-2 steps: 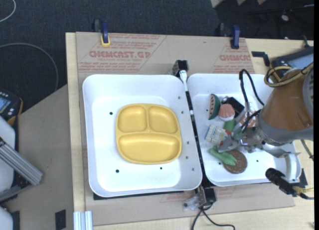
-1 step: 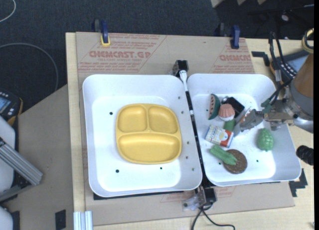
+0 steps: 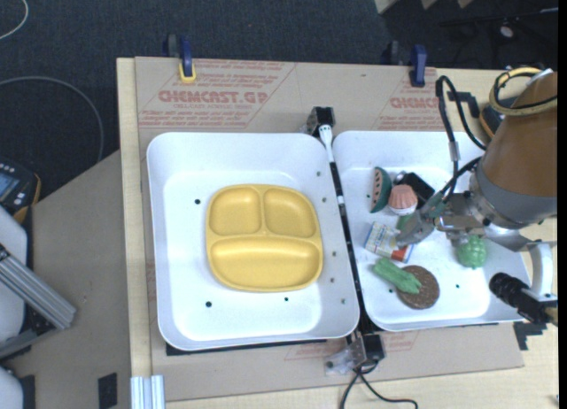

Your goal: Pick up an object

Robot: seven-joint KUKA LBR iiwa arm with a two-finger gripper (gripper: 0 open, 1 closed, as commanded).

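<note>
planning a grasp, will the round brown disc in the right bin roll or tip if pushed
The brown disc lies flat in the right bin, so it would probably slide rather than roll or tip. A green toy rests across it and would likely shift too. Its low profile may make gripping awkward.

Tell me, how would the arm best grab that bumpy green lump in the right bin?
Probably from straight above, closing across the middle of the bumpy green lump. It looks small and rounded, so opposite sides are within reach of two fingers. It lies apart from the brown round disc and the other toys in the right white bin, so little crowds it.
</note>
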